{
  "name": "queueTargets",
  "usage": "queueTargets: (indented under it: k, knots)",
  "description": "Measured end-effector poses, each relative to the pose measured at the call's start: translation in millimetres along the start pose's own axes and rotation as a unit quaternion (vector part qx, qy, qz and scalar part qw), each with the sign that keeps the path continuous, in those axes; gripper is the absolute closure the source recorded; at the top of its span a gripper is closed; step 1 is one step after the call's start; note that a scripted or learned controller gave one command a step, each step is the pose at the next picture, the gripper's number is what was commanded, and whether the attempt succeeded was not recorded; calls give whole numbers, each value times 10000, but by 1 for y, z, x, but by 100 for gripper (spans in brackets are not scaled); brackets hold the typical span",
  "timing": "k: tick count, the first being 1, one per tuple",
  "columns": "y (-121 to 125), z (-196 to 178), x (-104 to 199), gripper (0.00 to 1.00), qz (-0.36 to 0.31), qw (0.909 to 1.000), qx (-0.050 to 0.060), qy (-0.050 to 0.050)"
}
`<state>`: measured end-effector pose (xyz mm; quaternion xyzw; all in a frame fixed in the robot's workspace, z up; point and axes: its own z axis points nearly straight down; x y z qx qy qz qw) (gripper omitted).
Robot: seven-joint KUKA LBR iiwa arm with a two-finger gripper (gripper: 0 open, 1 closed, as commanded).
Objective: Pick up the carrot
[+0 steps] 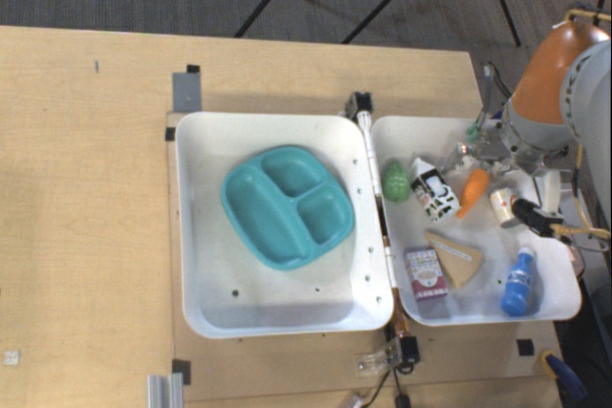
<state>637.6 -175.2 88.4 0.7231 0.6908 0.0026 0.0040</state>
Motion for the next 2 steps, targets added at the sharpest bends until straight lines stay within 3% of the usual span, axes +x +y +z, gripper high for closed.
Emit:
queueTargets:
  k: [1,2]
  knots:
    - [3,-14,2,100,-35,10000,-42,-5]
    - [-7,-123,46,100,707,9975,6,3]
